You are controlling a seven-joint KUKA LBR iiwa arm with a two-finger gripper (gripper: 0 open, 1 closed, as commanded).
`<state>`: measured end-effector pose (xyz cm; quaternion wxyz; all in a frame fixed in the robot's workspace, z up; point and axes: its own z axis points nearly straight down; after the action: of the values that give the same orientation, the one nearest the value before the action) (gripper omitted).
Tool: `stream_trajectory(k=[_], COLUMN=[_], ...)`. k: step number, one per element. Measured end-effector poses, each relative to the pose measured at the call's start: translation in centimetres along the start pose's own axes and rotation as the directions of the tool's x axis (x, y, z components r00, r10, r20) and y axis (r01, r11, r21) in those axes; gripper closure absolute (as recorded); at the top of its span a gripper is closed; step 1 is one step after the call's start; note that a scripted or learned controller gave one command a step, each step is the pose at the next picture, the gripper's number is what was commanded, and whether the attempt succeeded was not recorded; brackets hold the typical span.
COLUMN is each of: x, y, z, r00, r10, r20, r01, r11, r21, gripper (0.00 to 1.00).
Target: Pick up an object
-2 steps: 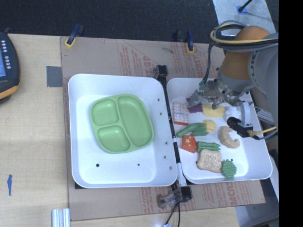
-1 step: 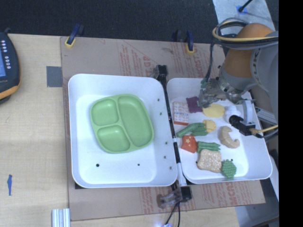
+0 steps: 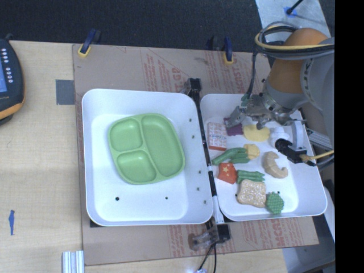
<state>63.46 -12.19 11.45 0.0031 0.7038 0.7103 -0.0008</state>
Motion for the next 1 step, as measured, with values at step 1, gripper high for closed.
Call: stream_trajectory(k=[1], x=[-0.13], y=[0.07], z=[-1.09], r00=[1.000], r10=[0.000], r20=[0.003], r01=[0.000], r11=[1.000], r21=[-0.005], gripper=[1.00])
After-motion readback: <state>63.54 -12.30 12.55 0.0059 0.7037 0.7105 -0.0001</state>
